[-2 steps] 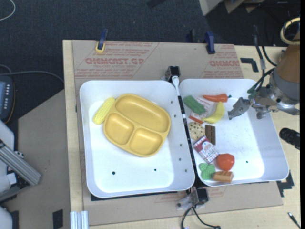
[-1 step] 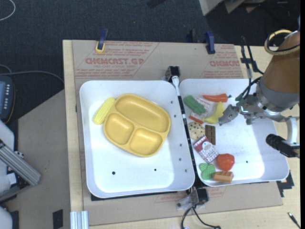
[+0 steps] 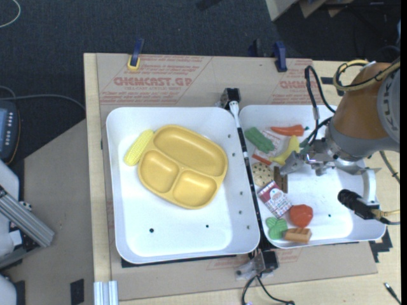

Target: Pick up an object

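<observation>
The right bin (image 3: pixel 337 234) holds several toy foods. A green piece (image 3: pixel 259 138), an orange carrot-like piece (image 3: pixel 287 131) and a yellow piece (image 3: pixel 291 148) lie at its far left. A brown block (image 3: pixel 280 182), a red-and-white packet (image 3: pixel 275 199), a red tomato (image 3: pixel 301 215), a green leaf-like piece (image 3: pixel 275 226) and an orange-brown piece (image 3: pixel 297 236) lie toward its near left. My gripper (image 3: pixel 296 161) hangs low in this bin, right beside the yellow piece and just above the brown block. Nothing visibly rests in its grasp.
The left bin (image 3: pixel 191 237) carries a yellow divided plate (image 3: pixel 183 166) and a yellow corn cob (image 3: pixel 138 147) at the plate's left. The arm's orange band (image 3: pixel 357 110) and cables cover the right bin's far right. A black part (image 3: pixel 356 203) on a cable hangs over its near right.
</observation>
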{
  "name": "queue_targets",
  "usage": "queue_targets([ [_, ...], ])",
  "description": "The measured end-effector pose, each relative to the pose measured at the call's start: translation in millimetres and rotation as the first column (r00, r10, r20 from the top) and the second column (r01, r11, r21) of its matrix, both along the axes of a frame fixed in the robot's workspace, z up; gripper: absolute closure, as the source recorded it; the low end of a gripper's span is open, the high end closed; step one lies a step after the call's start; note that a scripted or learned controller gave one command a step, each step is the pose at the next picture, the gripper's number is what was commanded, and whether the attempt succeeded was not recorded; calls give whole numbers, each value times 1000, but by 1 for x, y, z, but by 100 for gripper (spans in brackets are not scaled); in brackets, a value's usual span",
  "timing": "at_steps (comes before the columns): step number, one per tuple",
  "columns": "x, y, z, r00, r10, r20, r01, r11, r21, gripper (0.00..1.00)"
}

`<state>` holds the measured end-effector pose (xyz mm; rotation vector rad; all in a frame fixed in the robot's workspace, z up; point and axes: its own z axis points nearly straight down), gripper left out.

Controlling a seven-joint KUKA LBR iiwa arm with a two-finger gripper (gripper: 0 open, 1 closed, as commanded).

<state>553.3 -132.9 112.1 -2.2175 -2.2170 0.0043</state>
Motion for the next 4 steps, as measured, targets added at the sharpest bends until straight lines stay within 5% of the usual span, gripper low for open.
queue_targets([
  [1, 1, 1, -26, 1000, 0, 6, 0, 1000, 0, 0],
  [2, 4, 1, -12, 1000, 0, 16, 0, 1000, 0, 100],
  [4, 6, 14, 82, 1000, 2, 12, -2, 1000, -4, 100],
])
